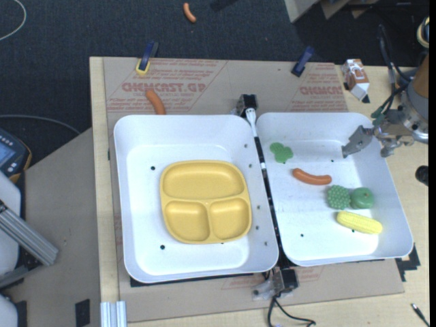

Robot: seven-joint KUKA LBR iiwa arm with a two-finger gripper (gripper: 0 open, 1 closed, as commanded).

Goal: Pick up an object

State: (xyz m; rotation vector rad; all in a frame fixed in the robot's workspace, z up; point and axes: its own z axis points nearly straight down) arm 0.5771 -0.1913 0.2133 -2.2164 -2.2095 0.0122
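Gripper [371,142] hangs over the right bin's [320,247] upper right corner, its two grey metal fingers spread apart, nothing between them; one fingertip [351,146] points down-left over the bin floor, the other sits close to the bin's right wall. Both bins are smooth white plastic, shallow, with rounded corners, lying side by side on a brown cardboard sheet [204,80] printed in red. Right bin holds five toy foods, all apart from the gripper: a flat green leafy piece [281,152] near the upper left, a glossy orange-red sausage [312,177] just below it, a knobbly green broccoli-like lump [338,197] touching a smoother round green piece [363,197], and a yellow corn cob [359,222] with a ribbed look, though the grain is hard to make out. Left bin [136,182] carries a matte yellow divided tray [204,201], one wide compartment above two smaller. A second orange sausage [155,101] lies on the cardboard above the left bin.
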